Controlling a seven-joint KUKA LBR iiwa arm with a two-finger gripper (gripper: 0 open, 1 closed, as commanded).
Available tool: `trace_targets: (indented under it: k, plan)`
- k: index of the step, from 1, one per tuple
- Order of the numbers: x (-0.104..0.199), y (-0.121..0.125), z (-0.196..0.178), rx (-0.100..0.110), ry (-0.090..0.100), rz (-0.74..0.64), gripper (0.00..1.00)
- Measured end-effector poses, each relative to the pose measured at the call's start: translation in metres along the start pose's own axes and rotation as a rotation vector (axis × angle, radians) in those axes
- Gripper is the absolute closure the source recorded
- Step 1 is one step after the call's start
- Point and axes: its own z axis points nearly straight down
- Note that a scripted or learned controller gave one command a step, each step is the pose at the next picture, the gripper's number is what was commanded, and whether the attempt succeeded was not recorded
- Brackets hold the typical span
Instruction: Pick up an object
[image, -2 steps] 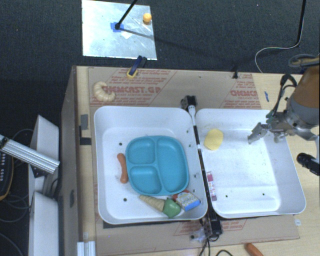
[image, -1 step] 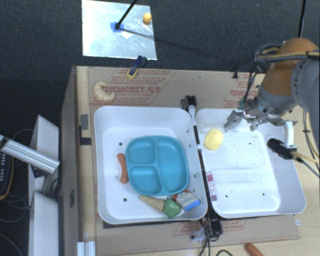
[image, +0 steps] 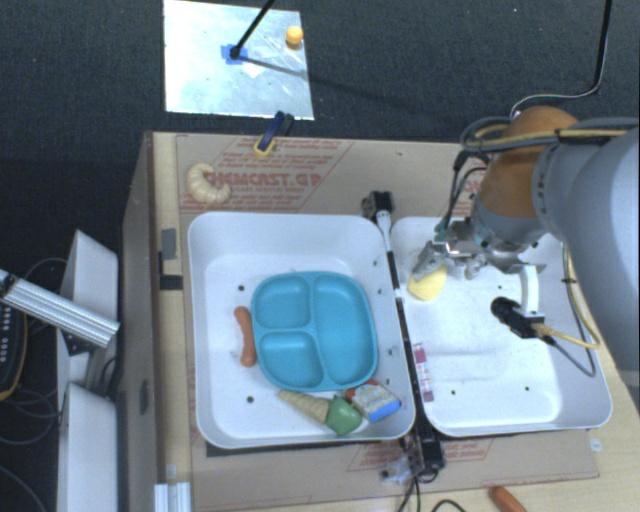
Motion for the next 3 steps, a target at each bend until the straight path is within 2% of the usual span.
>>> trace_targets:
  k: [1, 2, 3]
  plan:
    - [-0.006, 0.007, 0.008, -0.003, -0.002, 0.000, 0.00]
    - [-0.039, 0.032, 0.012, -0.004, -0.003, 0.003, 0.00]
    - [0.006, 0.025, 0.013, -0.003, -0.001, 0.000, 0.00]
